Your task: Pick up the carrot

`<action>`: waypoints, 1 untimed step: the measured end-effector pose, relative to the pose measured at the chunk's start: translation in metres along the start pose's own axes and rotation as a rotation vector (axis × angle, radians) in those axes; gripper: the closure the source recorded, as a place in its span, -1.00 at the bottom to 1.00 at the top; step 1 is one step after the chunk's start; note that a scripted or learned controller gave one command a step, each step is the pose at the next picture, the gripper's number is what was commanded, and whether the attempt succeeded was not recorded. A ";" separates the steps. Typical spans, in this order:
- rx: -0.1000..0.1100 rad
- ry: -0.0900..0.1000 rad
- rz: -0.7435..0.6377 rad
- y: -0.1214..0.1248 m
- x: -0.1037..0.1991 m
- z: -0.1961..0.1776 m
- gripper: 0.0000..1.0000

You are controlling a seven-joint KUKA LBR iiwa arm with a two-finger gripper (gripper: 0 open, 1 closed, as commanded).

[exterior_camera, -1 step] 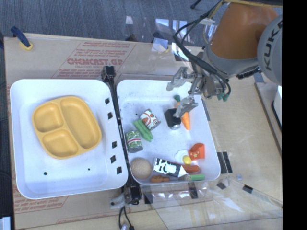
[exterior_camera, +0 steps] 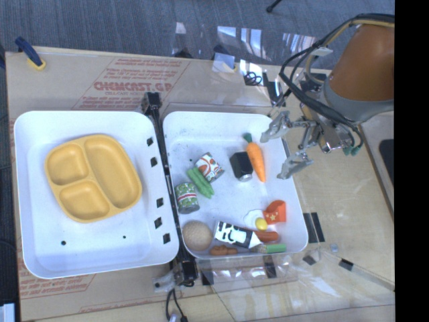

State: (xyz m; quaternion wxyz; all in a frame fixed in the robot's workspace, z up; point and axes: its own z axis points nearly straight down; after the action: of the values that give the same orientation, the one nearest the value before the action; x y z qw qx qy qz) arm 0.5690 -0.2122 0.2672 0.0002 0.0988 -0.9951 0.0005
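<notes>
Far to the left of the hand (exterior_camera: pixel 289 147) lies the left bin (exterior_camera: pixel 27 200), which carries a yellow divided plate (exterior_camera: pixel 92 176). Nearer, in the right bin (exterior_camera: pixel 221 121), there are small things: a green can (exterior_camera: pixel 187 196), a green pod (exterior_camera: pixel 200 182), a striped can (exterior_camera: pixel 210 167) and a black block (exterior_camera: pixel 241 166). Just beside this block, on its right, is the carrot (exterior_camera: pixel 255 160). It lies a little to the left of the hand and slightly lower in the picture, close to the right wall of its bin. Its long axis runs almost up and down in the view, with the green top at the far end. The hand hangs above the bin's right edge, open, with nothing between its two fingers (exterior_camera: pixel 271 129). I judge that it must move a short way left and go down, with the fingers across the carrot. The room is narrow: the black block touches or nearly touches one side, the wall is near the other. Toward the near corner lie a red piece (exterior_camera: pixel 275 211) and a black-and-white box (exterior_camera: pixel 231 234), well apart from the carrot.
</notes>
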 end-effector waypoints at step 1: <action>-0.006 0.008 0.069 -0.001 -0.023 0.119 -1.00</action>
State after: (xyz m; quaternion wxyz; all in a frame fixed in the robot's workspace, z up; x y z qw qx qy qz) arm 0.5915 -0.2088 0.1480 0.0046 0.0644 -0.9979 -0.0023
